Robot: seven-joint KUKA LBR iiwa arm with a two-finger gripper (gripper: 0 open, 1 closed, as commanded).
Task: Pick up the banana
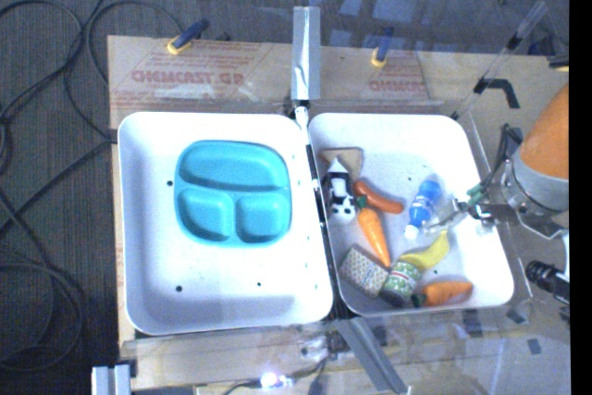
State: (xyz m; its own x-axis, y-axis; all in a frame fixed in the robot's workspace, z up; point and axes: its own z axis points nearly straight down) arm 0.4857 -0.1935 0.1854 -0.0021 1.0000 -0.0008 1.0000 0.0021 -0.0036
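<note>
Bench (185, 74) of bare plywood, faint red print on it, front edge cut off by clutter of brackets. Left bin (148, 282), shallow white plastic, rounded corners, holds a turquoise three-compartment tray (233, 191), smooth and glossy. Right bin (398, 136), same make, its far-right rim partly hidden by the arm (546, 157); arm mostly cut off at the frame edge, orange band and grey wrist visible. Gripper (460, 210) reaches in from the right, just beside the bottle and above the banana; thin, blurred, cannot tell if it is apart or together, nothing seen clamped in it. Banana (429, 252) lies in the right bin's lower middle, yellow, curved, small, its lower end touching the can. Carrot (375, 236), orange, tapered, near the bin's centre. Second carrot-like piece (445, 292), orange, at the front wall. Red-orange piece (379, 197), elongated, type unclear. Plastic bottle (425, 202), blue label, tilted. Checkered block (362, 272), type unclear. Green-labelled can (400, 282), partly hidden. Cow figure (339, 191), black and white, at the left wall.
</note>
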